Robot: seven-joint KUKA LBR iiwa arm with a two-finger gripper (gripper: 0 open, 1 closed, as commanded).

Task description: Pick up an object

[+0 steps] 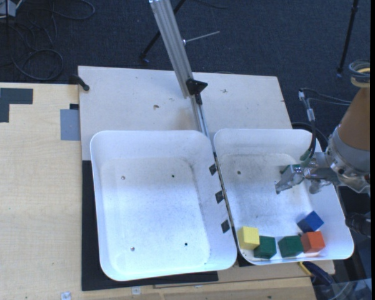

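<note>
**A:** Where is the gripper (286,181) against the blocks?

**B:** It hangs over the middle of the right bin (262,144), reaching in from the right. The blocks lie toward the near edge of that bin, below the gripper in the view: a blue block (310,220) closest, then an orange block (313,241), two green blocks (290,246) and a yellow block (249,237) in a row along the front wall.

**A:** Fingers?

**B:** They look spread, with nothing between them, though the metal is small and glary here, so I say that cautiously.

**A:** Best target?

**B:** Probably the blue one. It is nearest and sits apart from the row, turned cornerwise. The others are packed, touching each other.
</note>
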